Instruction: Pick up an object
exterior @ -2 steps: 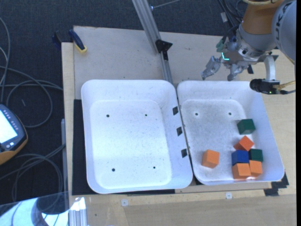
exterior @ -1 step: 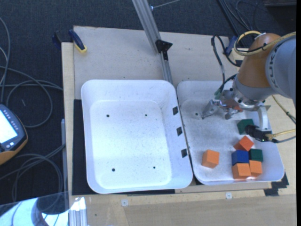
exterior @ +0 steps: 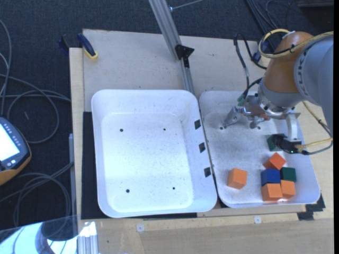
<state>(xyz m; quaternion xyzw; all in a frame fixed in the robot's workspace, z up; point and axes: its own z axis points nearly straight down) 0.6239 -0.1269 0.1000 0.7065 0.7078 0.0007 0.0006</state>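
Poised over the 12 o'clock part of the right bin (exterior: 238,147), the hand (exterior: 238,121) hangs from the grey arm (exterior: 318,73), which reaches in from 3 o'clock with its orange band (exterior: 283,70) just above the wrist. From this slant I cannot tell whether the hand is released or clenched, and I see no object in it; beneath it lies bare speckled bin floor. The things to pick are all toward 5 o'clock of the hand, in the near part of the same bin. A lone orange cube (exterior: 237,178) sits by itself at about 6 o'clock of the bin, well apart from the hand and near the others. Toward the bin's 4 to 5 o'clock corner is a tight cluster: a tilted orange cube (exterior: 277,161) at its top, a blue cube (exterior: 271,176) just below it, a green cube (exterior: 288,173) touching the blue one on its 3 o'clock side, and two more orange cubes, one (exterior: 271,191) under the blue and one (exterior: 287,188) under the green. The left bin (exterior: 98,105) lies at 9 o'clock of the right one, their rims meeting. On the bench (exterior: 132,62), a metal pole (exterior: 164,20) slants away toward 12 o'clock, and a blue and yellow tool (exterior: 87,46) rests at the 10 o'clock corner.
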